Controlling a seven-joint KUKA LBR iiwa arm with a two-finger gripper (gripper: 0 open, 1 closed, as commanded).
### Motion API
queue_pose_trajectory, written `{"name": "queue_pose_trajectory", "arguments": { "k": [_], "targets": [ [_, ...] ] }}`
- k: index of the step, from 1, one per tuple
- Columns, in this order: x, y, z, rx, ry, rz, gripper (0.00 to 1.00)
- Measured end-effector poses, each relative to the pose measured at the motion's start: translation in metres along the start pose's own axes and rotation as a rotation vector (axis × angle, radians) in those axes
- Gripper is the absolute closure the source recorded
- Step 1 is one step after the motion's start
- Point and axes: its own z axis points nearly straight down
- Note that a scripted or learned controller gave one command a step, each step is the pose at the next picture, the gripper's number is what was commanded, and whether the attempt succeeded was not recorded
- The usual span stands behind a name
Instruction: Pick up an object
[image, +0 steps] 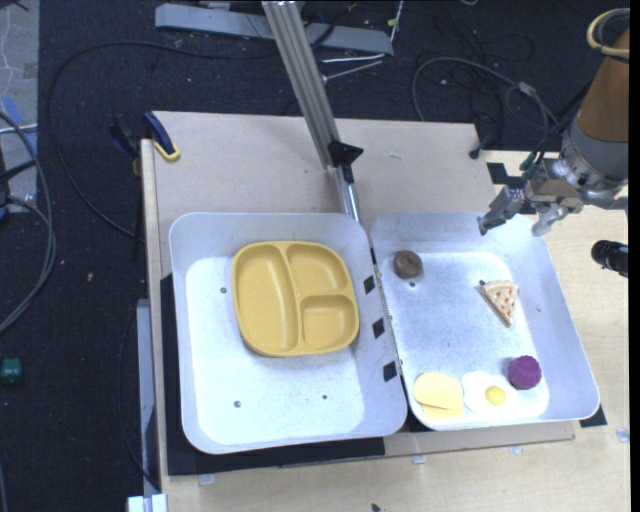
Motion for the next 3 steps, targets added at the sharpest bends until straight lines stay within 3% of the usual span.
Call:
{"name": "queue_pose_trajectory", "arguments": {
  "k": [3],
  "targets": [
    [0.008, -0.002, 0.165, 0.003, 0.001, 0.001, 0.0]
  ]
}}
